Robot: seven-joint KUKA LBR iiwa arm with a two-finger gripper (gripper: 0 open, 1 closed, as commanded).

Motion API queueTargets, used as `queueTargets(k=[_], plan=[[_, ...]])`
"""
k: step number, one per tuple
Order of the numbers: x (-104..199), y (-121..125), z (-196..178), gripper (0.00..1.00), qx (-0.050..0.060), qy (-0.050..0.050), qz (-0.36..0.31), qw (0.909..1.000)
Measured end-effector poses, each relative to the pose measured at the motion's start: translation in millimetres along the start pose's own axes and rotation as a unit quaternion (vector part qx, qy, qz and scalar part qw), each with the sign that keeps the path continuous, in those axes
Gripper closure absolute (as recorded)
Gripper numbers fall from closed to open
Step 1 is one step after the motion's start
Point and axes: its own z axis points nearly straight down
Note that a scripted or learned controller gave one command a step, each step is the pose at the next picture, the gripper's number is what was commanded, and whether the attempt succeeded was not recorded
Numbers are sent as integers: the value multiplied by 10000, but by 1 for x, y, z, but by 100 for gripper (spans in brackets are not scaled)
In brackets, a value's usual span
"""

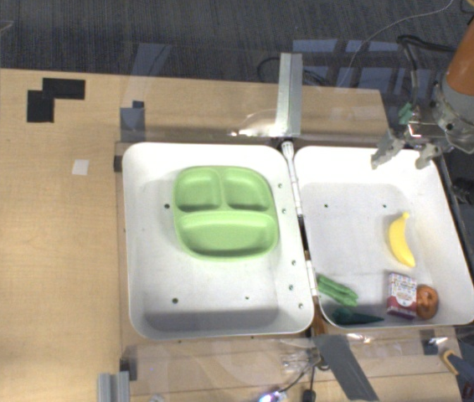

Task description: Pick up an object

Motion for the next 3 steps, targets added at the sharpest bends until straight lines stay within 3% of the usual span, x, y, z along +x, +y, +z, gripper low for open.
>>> queueTargets(k=[1, 2, 3], plan=[[-39, -51, 76, 0, 3, -2, 0, 10000], [-64, -83, 147, 0, -14, -5, -151, 9999], [-64, -82, 136, 100, -39, -8, -154, 9999]])
